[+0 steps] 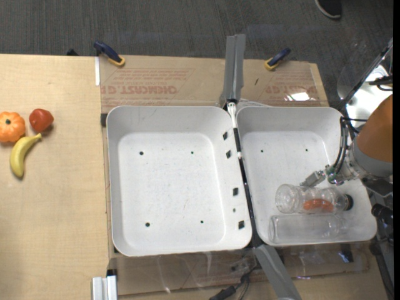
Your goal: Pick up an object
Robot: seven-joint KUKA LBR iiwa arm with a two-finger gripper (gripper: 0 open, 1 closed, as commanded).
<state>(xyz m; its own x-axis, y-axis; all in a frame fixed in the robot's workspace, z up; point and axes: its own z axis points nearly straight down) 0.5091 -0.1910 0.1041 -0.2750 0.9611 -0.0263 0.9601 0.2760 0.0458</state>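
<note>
Clear plastic bottle [310,200], smooth and rounded with something red inside, lies on its side at five o'clock in the right bin [284,136]. The gripper [328,177] hangs just above it; grip impossible to judge. Pale wooden table [56,230], dark carpet [156,11] beyond.

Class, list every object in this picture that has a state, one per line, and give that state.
Bottle: clear, lying on its side in the right bin, something red inside.
Clear container: lying along the right bin's front wall.
Gripper: low over the bottle; whether it grips is unclear.
Banana, tomato, orange fruit: resting together on the bench, left of the bins.
</note>
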